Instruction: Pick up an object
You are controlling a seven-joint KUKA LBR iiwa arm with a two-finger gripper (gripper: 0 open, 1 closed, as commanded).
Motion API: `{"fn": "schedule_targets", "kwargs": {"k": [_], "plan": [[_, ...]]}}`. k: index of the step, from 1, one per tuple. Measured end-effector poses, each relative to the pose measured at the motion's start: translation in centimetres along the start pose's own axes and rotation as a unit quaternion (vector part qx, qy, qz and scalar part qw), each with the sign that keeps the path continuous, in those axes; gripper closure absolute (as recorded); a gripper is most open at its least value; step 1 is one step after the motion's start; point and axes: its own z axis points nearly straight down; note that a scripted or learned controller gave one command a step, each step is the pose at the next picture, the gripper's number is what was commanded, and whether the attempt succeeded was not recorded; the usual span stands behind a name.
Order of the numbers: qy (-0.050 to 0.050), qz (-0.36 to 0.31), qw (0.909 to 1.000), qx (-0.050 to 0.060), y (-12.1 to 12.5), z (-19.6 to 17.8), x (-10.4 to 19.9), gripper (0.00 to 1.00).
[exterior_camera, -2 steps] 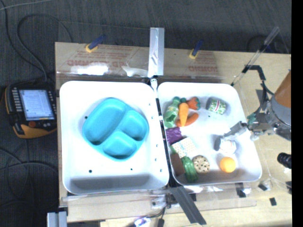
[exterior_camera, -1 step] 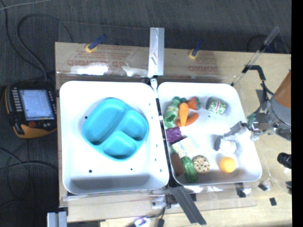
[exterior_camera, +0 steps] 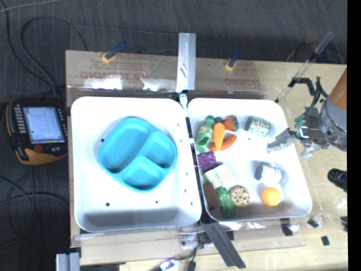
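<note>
The tool (exterior_camera: 282,141) hangs over the right bin's (exterior_camera: 293,168) right edge.

R bin (exterior_camera: 285,117): toys packed along its left side, carrot (exterior_camera: 218,135) to cookie (exterior_camera: 240,196); bare floor mid-right, betw. can (exterior_camera: 259,126) far, grey-white toy (exterior_camera: 268,173) and orange (exterior_camera: 271,196) near. L bin (exterior_camera: 84,208): blue tray (exterior_camera: 137,152) takes the centre, open strips around it, widest near.

Grey arm (exterior_camera: 338,109) reaching in from the right, orange band above the wrist, gripper (exterior_camera: 280,144) low and angled leftward
</note>
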Motion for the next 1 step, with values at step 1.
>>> {"fn": "schedule_targets", "kwargs": {"k": [1], "plan": [[0.0,-0.061,0.9981,0.001,6.37,6.65,7.85,0.0]]}}
